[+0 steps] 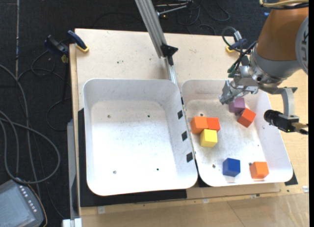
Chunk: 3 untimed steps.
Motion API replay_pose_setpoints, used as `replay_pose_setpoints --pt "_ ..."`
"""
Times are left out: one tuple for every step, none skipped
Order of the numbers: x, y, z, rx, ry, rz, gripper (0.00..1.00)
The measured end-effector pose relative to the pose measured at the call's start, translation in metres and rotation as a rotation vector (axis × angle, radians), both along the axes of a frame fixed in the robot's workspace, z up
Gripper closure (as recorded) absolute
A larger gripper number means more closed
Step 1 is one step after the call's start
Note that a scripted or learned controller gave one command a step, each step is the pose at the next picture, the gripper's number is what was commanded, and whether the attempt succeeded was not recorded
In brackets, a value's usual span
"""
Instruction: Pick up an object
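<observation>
White plastic forms both shallow bins; the left bin [93,123] is seen without contents, while the right bin [274,142] holds every loose block. The gripper [229,97] is lowered into the far part of the right bin, directly over a purple block [238,105], which is judged to be the chosen target. Whether the gripper is spread or closed cannot be told, as the wrist hides it from above. The step in hand is judged to be the approach or descent onto the purple block, with no lift yet made. An orange block [246,117] lies touching or just beside the purple one on its near-right side, so a clean closure on the purple block alone is called for. Open floor is noted to the far left of the target; the far rim stands near. An orange pair [205,124], a yellow block [208,137], a blue block [231,167] and another orange block [259,170] lie well apart, nearer.
</observation>
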<state>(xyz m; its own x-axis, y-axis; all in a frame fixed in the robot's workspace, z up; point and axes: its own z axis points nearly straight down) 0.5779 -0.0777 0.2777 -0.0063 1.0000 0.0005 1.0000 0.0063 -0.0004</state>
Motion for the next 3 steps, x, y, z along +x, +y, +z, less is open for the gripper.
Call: replay_pose_setpoints --pt "0.008 0.057 -0.014 0.001 0.002 0.002 1.0" --pt "0.007 0.105 -0.032 0.0 0.003 0.001 1.0" --pt "0.006 0.166 -0.03 0.002 -0.001 0.002 1.0"
